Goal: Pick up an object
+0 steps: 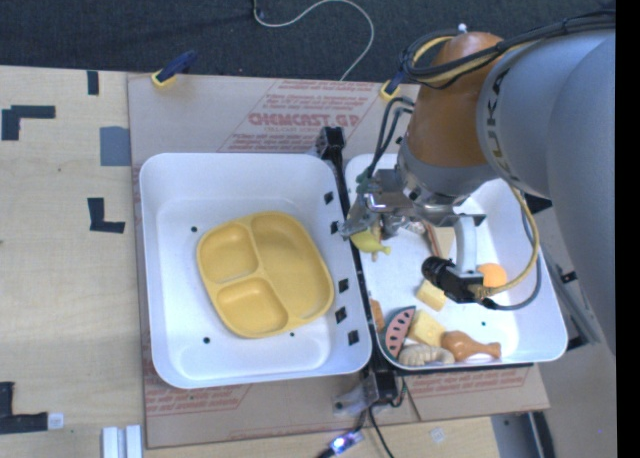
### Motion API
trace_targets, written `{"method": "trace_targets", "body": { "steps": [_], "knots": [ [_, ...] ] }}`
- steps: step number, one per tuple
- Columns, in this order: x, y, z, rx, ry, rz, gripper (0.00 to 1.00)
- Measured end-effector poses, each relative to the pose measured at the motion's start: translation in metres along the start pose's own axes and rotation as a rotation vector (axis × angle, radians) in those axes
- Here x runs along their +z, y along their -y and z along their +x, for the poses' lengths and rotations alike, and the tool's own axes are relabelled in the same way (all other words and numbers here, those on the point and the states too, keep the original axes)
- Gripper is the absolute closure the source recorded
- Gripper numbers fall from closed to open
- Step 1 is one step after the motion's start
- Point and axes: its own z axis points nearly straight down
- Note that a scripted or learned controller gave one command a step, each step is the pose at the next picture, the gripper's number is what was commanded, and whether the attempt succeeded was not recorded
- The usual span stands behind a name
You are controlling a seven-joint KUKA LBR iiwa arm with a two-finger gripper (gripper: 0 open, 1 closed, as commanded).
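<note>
- Gripper sits right of frame centre, low over the upper left part of the right bin, next to the wall the two bins share.
- Whether the gripper is open, closed or gripping cannot be told; the metal parts at the tip blur together from this angle.
- Small yellow toy lies directly under the tip, touching or nearly touching it. Cannot tell whether it is gripped or merely lying on the bin floor.
- Orange band of the arm is above the gripper in the frame; the grey arm body fills the upper right.
- Black cables loop from the wrist down to a black fitting right of the yellow toy.
- Other items in the right bin, lower part: pale yellow block, watermelon slice, a second pale yellow wedge, a drumstick-shaped brown piece, a small beige item at the bottom wall.
- Orange piece lies right of the black fitting.
- Left bin, centre of frame: holds a yellow divided plate with three compartments, lying flat and turned at a slant.
- Both bins rest on a brown cardboard sheet with red print; a yellow-and-blue clamp sits at its upper left corner.
</note>
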Motion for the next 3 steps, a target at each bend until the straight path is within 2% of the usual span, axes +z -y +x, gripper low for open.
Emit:
{"method": "trace_targets", "body": {
  "steps": [2, 3],
  "knots": [
    [-0.005, -0.009, 0.007, -0.002, -0.002, -0.002, 1.00],
    [-0.013, -0.001, 0.012, -0.002, -0.003, -0.001, 1.00]
  ]
}}
